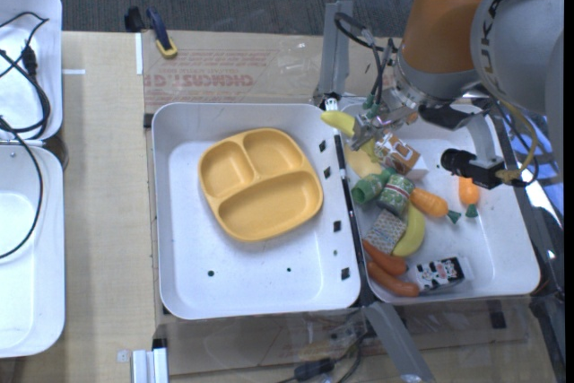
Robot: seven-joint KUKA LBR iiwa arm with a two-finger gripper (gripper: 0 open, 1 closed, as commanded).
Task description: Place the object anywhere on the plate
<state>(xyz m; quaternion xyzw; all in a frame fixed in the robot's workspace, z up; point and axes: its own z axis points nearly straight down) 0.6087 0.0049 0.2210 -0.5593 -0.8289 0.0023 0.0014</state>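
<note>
A yellow three-compartment plate (260,184) lies in the left bin (179,282) with nothing on it. My gripper (369,126) hangs low over the far left corner of the right bin (511,274), above a pile of toy food. Just below it lie a brown snack pack (397,154) and a pale yellow piece (361,162). A small yellow item (338,121) rests against the bin's rim to the gripper's left. Nothing is visibly lifted off the pile.
The right bin also holds green packets (381,188), a carrot (429,204), a banana (413,233), red sausages (391,269), a black-and-white carton (439,272) and an orange piece (467,191). A metal post (334,49) stands behind the bins.
</note>
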